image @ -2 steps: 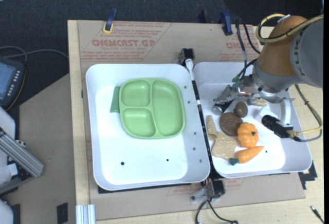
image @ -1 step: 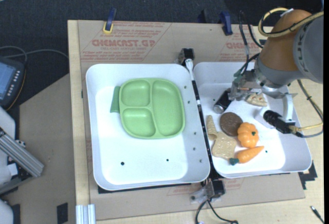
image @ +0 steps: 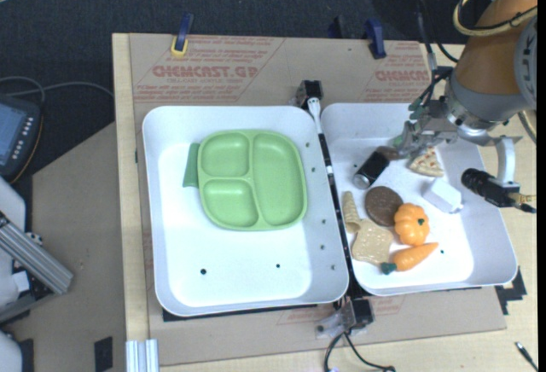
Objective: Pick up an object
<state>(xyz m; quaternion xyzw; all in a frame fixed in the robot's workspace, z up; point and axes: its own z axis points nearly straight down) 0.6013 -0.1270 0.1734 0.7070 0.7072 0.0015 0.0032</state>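
Observation:
My gripper (image: pixel 415 142) hangs low over the back of the right bin (image: pixel 486 264), coming in from the right under the orange-banded wrist. Just below it lies a small pizza slice (image: pixel 426 163), partly covered by the gripper. A black cylinder (image: pixel 372 167) lies to its left. Nearer the front are a brown round cookie (image: pixel 383 204), an orange pumpkin (image: pixel 411 223), a carrot (image: pixel 413 256), a tan cracker (image: pixel 370 244) and a white block (image: pixel 444 194). Nothing is visibly lifted off the bin floor.
The left bin (image: pixel 171 259) holds a green divided plate (image: pixel 252 178). A pale ridged piece (image: pixel 351 211) lies by the wall between the bins. A black fitting (image: pixel 488 185) juts over the right bin's right side. Blue and yellow clamps sit at the bench's back edge.

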